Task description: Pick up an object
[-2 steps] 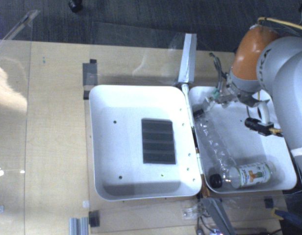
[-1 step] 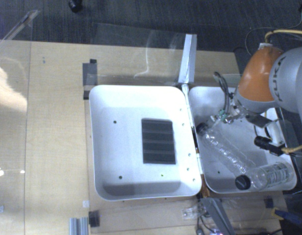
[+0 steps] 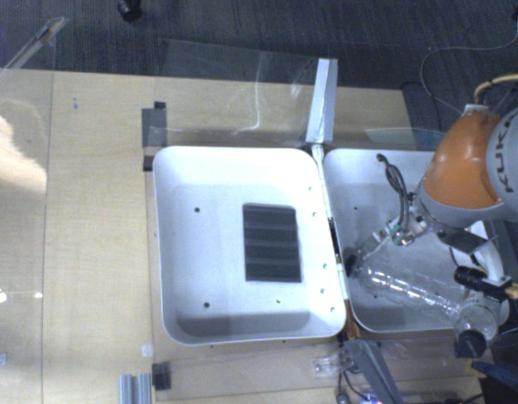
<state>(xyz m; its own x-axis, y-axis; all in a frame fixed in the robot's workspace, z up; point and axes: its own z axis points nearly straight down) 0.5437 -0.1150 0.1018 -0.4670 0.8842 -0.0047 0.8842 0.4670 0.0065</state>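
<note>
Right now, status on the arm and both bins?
Arm over right bin, gripper hidden beneath it. Clear plastic bottle lying in right bin, not visibly held. Dark ribbed block flat in left bin.

Bright, even overhead light w/ a cool cast. Both white bins (image 3: 234, 167) near blown out, esp. the rims. Glare streaks on the clear panels (image 3: 23, 141) at left & top. Soft shadow inside the left bin's lower wall. Overall soft focus, low-res; dark carpet (image 3: 242, 7) grainy, arm (image 3: 478, 167) slightly blurred.
</note>
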